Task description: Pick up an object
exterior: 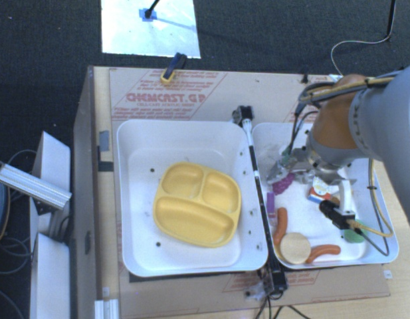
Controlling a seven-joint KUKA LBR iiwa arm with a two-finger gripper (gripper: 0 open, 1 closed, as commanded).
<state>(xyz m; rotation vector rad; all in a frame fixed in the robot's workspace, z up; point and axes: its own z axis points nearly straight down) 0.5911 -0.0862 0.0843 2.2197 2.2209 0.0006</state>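
My gripper (283, 171) is low over the left side of the right bin (377, 208), under the grey arm that comes in from the right. A small purple object (282, 184) lies just below it, touching or nearly touching it. Nearer the front of this bin are an orange sausage-shaped piece (280, 223), a round tan bun (295, 248) and a brown-orange sausage (323, 250). To the gripper's right lie a red, white and blue item (318, 193), a white cylinder (345, 193) and a green piece (354, 235).
In the left bin (135, 198) lies a yellow divided plate (197, 203). A black rail (256, 178) runs between the two bins. The bins rest on a brown cardboard sheet (191, 95) on the bench.
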